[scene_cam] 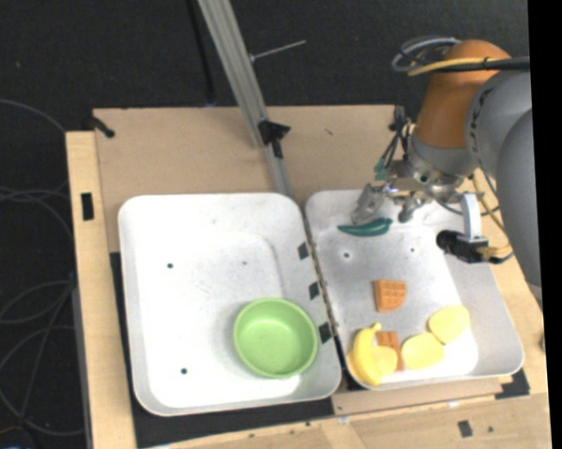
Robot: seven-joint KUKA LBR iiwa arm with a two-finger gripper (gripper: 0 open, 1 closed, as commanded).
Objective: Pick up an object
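Teal object near bin's far edge

One camera sits high above the worktop and looks down at a slant. It is far enough to see both white bins whole.

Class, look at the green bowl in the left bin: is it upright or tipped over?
Upright. The green bowl shows its round rim and hollow inside facing up, resting in the left bin.
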